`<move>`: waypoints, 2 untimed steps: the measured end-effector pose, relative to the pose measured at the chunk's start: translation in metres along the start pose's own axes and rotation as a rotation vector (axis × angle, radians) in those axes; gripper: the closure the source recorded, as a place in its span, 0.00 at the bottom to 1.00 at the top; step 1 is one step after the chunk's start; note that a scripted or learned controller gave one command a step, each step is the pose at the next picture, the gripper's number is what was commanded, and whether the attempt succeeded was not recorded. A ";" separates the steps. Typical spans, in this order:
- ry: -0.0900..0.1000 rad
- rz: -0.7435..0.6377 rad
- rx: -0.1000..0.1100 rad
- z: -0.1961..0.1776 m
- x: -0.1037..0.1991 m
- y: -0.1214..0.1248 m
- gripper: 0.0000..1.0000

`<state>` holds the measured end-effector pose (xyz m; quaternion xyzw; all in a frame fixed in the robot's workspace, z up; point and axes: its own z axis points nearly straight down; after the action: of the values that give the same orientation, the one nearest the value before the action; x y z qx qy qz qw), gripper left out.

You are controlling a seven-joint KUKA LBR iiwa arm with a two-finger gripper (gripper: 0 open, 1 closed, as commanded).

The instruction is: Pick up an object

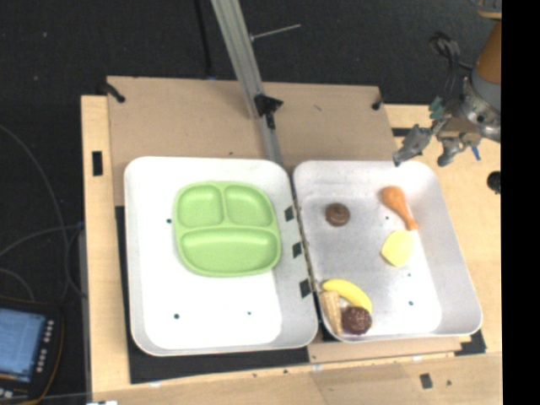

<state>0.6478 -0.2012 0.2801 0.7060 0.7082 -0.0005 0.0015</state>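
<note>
White bins are set side by side on the tan worktop (pixel 354 112). In the left bin (pixel 152 310) a green divided plate (pixel 227 229) is laid flat. In the right bin (pixel 439 302) five small things are scattered: a brown round piece (pixel 337 214) near the upper middle, an orange drumstick shape (pixel 397 204) to its right, a pale yellow piece (pixel 397 248) just below that, and a banana (pixel 348 293) touching a dark red ball (pixel 357 319) at the near rim. The gripper (pixel 432 148) is seen above the right bin's far right corner, well apart from every object; its jaws are spread open and nothing is held between them.
</note>
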 end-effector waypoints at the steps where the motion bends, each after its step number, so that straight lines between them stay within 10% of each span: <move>1: -0.001 -0.001 0.001 0.000 0.000 0.000 0.00; 2: 0.001 -0.002 0.004 0.051 0.001 0.010 0.00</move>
<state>0.6574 -0.2004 0.2289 0.7051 0.7091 -0.0017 -0.0005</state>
